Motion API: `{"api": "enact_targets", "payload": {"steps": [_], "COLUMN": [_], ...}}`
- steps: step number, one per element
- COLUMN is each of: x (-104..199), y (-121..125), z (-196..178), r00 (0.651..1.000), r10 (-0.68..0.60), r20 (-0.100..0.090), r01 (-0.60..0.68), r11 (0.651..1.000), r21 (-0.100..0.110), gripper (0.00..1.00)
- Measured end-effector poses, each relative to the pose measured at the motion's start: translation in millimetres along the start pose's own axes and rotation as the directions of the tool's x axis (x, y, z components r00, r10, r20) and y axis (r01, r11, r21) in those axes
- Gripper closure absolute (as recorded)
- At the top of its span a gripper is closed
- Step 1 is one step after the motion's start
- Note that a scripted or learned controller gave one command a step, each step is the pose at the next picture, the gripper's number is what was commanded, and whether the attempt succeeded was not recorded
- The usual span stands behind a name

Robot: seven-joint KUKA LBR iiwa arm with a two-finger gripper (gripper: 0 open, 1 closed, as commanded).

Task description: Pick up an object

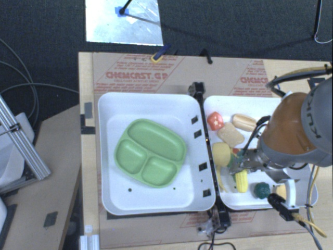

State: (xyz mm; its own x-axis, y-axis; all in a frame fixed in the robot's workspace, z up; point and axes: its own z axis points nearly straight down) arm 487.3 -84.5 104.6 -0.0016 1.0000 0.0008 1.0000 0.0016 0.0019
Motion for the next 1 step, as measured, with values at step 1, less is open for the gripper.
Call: {"api": "enact_targets", "payload": {"steps": [1], "x": [54.1], "y": [49.4], "z": [-84.5], "r00": [1.000], "r10": [-0.010], "r20": [-0.001], "r01": [0.010], "r11": [1.000], "r21": [-0.011], "gripper": [1.00]}}
